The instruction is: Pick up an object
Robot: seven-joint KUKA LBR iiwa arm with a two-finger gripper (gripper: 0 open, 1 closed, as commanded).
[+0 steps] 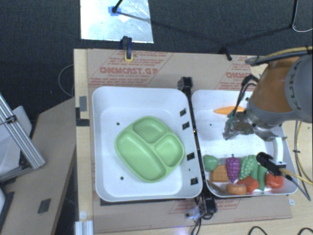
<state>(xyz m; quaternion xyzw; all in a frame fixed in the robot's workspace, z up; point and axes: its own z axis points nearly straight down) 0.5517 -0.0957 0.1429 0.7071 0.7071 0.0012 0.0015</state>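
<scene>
Nearest the camera, along the right bin's (205,106) front wall, lies a row of toy foods: a green piece (211,161), yellow corn (220,173), purple grapes (233,167), an orange piece (236,189) and a red piece (275,181). In the left bin (105,131) rests a green divided plate (149,148). An orange carrot (225,110) lies at the right bin's far side. The gripper (234,129) hovers just in front of the carrot; whether it is apart or together cannot be told.

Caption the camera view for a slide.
Gripper hovers in the right bin near an orange carrot; green divided plate fills the left bin.
</scene>
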